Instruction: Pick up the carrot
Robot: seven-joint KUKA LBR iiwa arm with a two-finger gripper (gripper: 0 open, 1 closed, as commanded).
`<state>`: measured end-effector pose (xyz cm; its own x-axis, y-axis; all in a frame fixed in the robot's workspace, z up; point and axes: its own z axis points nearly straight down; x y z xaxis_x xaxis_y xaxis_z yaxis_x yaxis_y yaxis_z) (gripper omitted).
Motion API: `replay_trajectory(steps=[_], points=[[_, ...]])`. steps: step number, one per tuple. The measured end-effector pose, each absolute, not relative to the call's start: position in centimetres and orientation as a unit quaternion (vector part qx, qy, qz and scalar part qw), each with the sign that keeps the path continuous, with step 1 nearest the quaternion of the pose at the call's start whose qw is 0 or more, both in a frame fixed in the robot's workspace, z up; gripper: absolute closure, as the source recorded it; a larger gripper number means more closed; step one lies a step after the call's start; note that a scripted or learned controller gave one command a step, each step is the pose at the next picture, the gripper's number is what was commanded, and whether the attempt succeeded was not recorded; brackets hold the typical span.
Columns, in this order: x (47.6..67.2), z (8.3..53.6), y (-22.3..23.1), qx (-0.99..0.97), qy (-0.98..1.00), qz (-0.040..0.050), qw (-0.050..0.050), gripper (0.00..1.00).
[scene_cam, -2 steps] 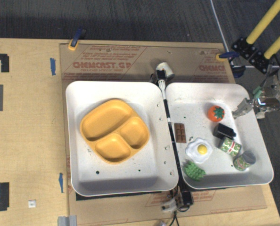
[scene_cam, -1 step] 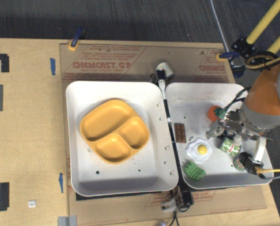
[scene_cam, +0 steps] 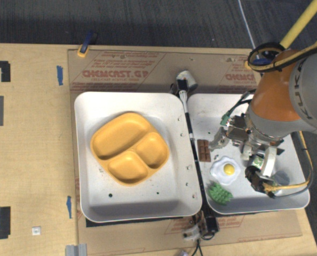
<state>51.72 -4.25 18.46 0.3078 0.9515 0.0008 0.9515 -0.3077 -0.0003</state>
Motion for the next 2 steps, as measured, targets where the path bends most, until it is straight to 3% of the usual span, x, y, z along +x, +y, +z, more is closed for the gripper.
replay_trajectory(steps=[1, 2], points=[[47.9, 18.5, -1.2, -0.645, -0.764, 0.0001, 0.001, 0.00], [55.6, 18.5, -5.3, -0.498, -0.867, -0.0006, -0.002, 0.00]])
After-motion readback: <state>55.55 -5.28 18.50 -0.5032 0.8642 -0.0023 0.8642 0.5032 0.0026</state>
